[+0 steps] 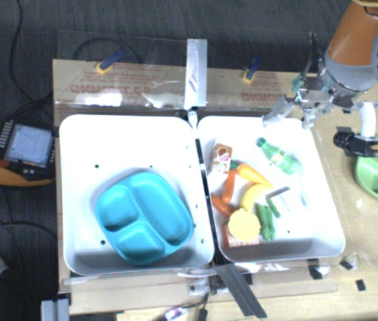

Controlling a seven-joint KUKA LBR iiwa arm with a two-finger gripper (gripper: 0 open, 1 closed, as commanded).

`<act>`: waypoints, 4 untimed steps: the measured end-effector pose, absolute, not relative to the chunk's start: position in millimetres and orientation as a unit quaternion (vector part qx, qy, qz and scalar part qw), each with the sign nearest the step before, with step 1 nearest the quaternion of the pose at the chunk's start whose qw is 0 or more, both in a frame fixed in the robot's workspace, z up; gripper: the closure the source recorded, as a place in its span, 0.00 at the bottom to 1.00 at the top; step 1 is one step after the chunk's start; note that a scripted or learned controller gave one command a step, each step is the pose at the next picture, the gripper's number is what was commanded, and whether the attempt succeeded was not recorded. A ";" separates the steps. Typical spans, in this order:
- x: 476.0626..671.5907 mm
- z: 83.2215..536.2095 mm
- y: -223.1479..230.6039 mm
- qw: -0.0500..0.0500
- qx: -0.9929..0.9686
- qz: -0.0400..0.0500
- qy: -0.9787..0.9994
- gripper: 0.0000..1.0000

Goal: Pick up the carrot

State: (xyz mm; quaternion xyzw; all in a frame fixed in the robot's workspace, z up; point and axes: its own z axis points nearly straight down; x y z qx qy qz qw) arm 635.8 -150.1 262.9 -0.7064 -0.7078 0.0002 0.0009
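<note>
The carrot [250,173] is orange with a small green top and lies in the right bin [322,199], left of centre, among other toy foods. It points toward the bin's right. My gripper [289,118] hangs over the right bin's far edge, up and to the right of the carrot and well apart from it. Its two fingers [274,116] are spread open and hold nothing.
Around the carrot lie a green bottle [279,156], a yellow banana [254,194], a round yellow piece [244,226], green beans [267,218], an orange stick [228,188] and a small printed box [221,158]. The left bin [81,146] holds a blue divided plate [145,216].
</note>
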 end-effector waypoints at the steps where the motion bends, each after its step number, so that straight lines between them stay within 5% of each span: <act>1: 601.9 140.7 -127.6 0.001 -0.685 0.001 -0.728 0.00; 2: 598.8 103.9 -129.0 -0.010 -0.628 -0.006 -0.778 0.00; 3: 600.6 114.8 -126.5 -0.012 -0.627 -0.009 -0.779 1.00; 4: 606.7 229.7 -90.2 0.000 -0.736 0.001 -0.677 1.00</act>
